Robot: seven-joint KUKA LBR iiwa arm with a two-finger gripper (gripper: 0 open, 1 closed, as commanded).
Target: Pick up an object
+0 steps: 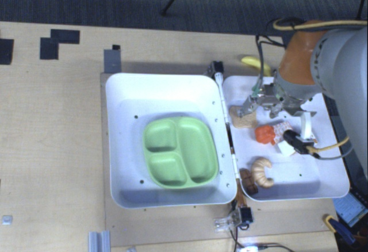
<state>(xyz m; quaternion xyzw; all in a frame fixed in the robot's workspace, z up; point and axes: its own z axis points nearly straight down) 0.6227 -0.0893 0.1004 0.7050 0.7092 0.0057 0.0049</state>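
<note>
Croissant (263, 171) lying at right bin's (336, 179) near edge; end effector (253, 108) hovering beyond it, over tan piece (242, 118). Red object (265, 134) sitting between. Finger state: cannot tell.

A pale green divided tray (180, 151) was seen in the white left bin (118, 130). In the white right bin (328, 182), an orange-red object (265, 134), a tan croissant (263, 171) and a yellow banana (251, 62) at its far edge were seen.
</note>
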